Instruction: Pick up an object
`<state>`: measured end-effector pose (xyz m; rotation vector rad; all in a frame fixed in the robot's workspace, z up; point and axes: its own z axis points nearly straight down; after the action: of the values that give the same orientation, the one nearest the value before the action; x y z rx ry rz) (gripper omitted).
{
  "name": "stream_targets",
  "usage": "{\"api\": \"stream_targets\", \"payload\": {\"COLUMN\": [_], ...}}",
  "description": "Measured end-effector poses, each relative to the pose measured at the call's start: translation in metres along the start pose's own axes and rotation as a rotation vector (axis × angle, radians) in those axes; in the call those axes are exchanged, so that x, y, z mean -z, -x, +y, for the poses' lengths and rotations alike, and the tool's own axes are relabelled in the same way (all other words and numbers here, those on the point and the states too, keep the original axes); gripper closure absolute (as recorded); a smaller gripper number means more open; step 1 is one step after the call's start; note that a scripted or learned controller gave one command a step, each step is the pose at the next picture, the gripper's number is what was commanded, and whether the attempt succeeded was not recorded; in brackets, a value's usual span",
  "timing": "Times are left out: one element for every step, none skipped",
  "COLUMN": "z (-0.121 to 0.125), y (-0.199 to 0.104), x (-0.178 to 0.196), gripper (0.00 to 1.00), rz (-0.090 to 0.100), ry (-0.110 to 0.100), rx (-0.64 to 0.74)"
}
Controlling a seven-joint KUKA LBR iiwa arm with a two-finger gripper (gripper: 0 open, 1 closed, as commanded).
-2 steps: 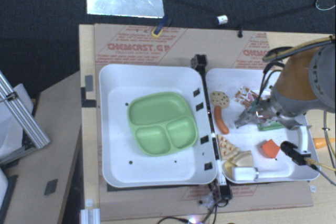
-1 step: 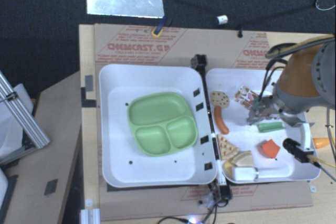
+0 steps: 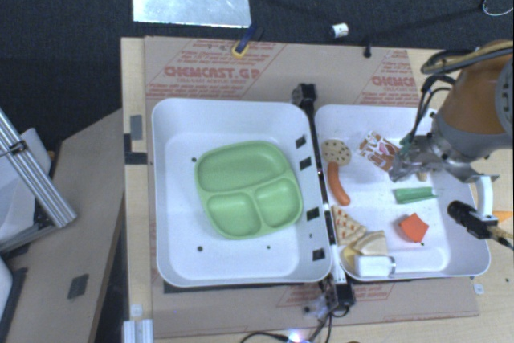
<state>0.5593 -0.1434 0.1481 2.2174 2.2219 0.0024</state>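
The board (image 3: 210, 70) under the two white bins bears red print reading "CHEMCAST G P" at the upper left, and the same red print shows partly at the upper right. The left bin (image 3: 173, 197) holds a green divided plate (image 3: 247, 189). In the right bin (image 3: 462, 257) the gripper (image 3: 404, 167) hangs low over the upper middle, just beside a red-and-white patterned piece (image 3: 374, 147) and just above a green stick (image 3: 414, 193), with a sausage (image 3: 338, 184), a cookie (image 3: 336, 150) and an orange block (image 3: 414, 228) nearby; whether it is apart or together I cannot tell.

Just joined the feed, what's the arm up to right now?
The arm's gripper is low in the right bin, beside a red-and-white packet and just above a green block. Nothing visibly sits between its fingers. A cookie, sausage, orange piece and some food items at the front left corner lie around. The left bin holds a green divided plate.
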Motion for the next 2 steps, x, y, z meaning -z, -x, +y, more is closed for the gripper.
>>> {"api": "stream_targets", "payload": {"z": [0.006, 0.007], "y": [-0.003, -0.003], "x": [0.063, 0.077], "gripper": [1.00, 1.00], "rz": [-0.001, 0.000], "ry": [0.005, 0.000], "rx": [0.003, 0.003]}}
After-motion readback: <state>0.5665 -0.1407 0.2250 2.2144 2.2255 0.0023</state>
